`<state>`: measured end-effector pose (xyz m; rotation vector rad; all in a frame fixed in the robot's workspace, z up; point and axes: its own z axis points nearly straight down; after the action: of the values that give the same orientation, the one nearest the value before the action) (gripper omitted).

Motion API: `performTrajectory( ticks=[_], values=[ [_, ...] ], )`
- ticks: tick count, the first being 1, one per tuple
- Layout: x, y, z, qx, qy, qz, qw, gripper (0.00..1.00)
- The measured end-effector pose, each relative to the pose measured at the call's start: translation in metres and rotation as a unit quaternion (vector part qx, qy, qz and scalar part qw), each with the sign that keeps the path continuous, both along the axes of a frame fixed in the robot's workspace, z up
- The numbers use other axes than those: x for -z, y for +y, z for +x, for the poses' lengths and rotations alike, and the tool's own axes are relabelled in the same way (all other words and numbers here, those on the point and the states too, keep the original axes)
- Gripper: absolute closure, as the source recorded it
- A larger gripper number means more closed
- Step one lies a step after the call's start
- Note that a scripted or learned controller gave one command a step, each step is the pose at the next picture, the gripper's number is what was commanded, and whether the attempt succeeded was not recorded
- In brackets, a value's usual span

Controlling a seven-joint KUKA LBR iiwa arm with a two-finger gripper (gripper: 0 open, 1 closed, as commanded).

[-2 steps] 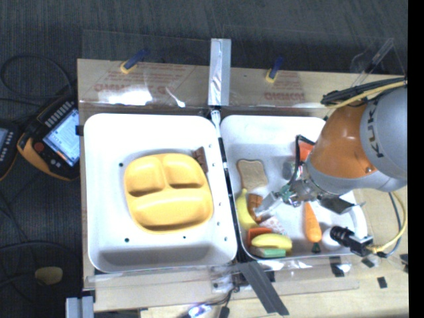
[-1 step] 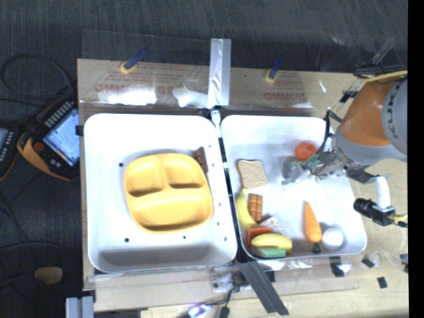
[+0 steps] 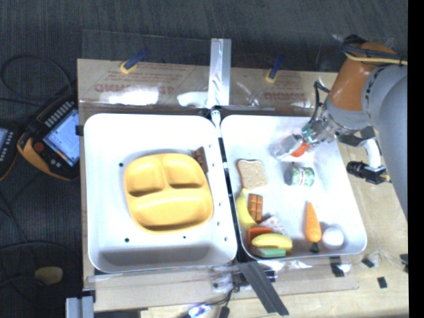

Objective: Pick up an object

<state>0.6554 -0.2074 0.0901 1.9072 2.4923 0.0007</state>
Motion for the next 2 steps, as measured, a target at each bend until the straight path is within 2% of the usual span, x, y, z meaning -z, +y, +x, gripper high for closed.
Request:
performTrajectory(
  ticks=[1, 2],
  values=[
    [0.000, -0.005, -0.037, -0.081, -0.002, -0.0021, 0.9967, 0.00],
    [-0.005, -0.010, -0.121, -0.033, 0.001, 0.0044, 0.9994, 0.00]
  ],
)
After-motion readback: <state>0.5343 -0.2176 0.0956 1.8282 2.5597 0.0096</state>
